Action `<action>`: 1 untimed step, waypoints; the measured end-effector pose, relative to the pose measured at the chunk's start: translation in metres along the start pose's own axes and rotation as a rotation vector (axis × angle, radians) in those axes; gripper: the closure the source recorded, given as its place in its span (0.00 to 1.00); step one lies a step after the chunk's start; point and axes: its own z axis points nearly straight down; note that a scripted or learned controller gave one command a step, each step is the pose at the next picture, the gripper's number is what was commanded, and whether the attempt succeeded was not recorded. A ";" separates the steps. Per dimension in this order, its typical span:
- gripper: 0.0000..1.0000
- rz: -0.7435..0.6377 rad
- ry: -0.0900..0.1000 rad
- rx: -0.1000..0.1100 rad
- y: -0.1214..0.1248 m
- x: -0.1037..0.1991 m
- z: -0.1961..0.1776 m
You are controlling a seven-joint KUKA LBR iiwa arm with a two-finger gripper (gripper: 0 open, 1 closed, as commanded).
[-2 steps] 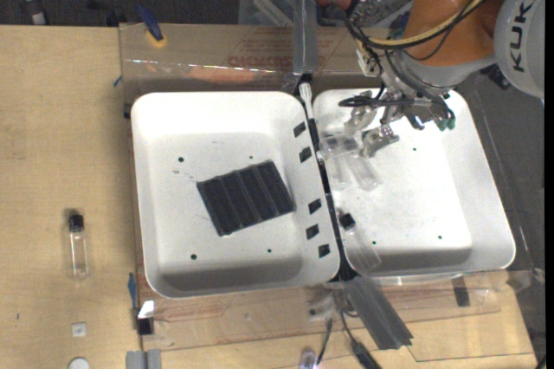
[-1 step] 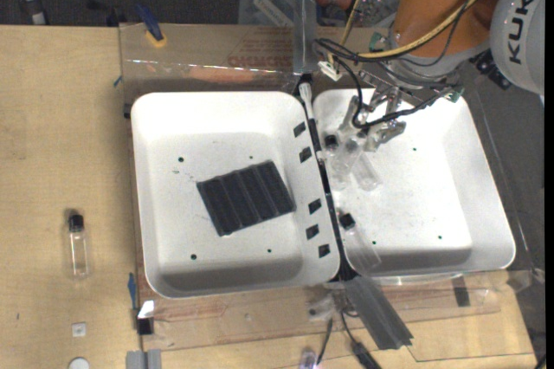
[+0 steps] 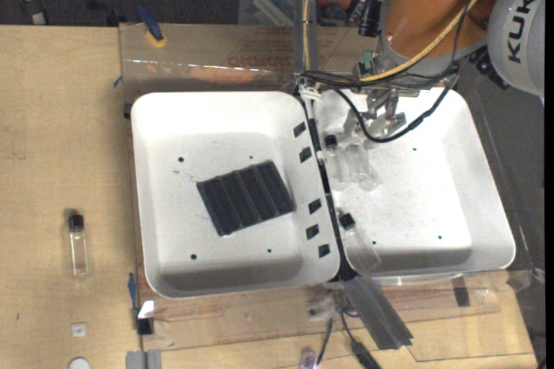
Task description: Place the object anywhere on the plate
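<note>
In the left bin point(image 3: 173, 112) I see the dark ribbed plate point(image 3: 247, 197) lying flat near the middle, turned at a slant. Over the right bin point(image 3: 485, 185), near its inner wall, the arm's gripper point(image 3: 359, 152) points down, and I see a clear glassy object point(image 3: 355, 166) at its tip, just above the bin floor; whether the fingers grip it or stand wide I cannot tell from here. Well apart, out on the bench point(image 3: 52, 99) to the left, a small clear vial point(image 3: 78, 244) with a dark cap lies by itself.
</note>
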 end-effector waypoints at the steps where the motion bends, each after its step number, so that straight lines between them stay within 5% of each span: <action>1: 1.00 -0.736 -0.002 -0.003 0.001 0.000 0.001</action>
